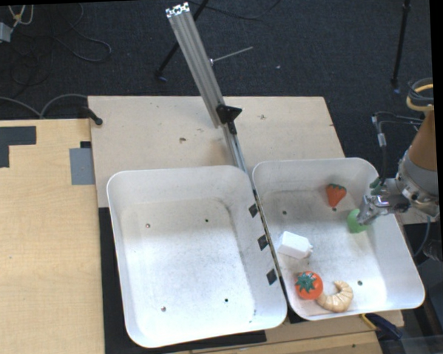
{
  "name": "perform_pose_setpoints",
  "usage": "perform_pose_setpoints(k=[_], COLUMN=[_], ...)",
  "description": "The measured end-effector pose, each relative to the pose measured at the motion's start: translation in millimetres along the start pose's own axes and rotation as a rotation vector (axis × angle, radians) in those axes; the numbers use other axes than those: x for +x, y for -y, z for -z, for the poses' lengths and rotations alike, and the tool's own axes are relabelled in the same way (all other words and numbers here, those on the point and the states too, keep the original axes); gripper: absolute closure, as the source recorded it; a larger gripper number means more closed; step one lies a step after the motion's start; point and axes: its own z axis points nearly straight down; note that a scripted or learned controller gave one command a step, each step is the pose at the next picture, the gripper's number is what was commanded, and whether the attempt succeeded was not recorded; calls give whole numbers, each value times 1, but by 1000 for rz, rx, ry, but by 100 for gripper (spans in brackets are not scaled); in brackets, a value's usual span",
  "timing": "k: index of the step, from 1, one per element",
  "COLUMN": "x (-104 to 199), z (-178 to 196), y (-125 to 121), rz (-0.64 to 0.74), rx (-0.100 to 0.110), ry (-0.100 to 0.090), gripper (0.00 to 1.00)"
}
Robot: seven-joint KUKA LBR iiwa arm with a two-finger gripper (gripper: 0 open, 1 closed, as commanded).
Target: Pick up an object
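My fingers point(373, 207) sit low at the right bin's point(405, 292) right wall, just beside the green object point(354, 221); whether they are spread or closed on it I cannot tell. Nothing is lifted yet, so I judge the pick not yet done, with the grasp and raise left.

Bins: two shallow white trays side by side, left bin point(134, 214) and right bin point(405, 289).
Right bin contents: toy strawberry point(335, 195), green object point(354, 222) (shape too small to tell), white block point(294, 245), toy tomato point(309, 285), croissant point(337, 297) touching the tomato.
Gripper point(371, 209): over the right bin's far edge, just beside the green object.
Arm point(422, 162): reaching in from the right.
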Motion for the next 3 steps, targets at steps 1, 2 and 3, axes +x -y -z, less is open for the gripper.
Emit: perform_pose_setpoints(k=[1, 2, 3], x=[-1, 55, 102], z=[34, 33, 42], y=[-1, -12, -5], rz=[-1, 4, 3], rx=[0, 5, 5], ry=[0, -4, -4], gripper=[100, 100, 100])
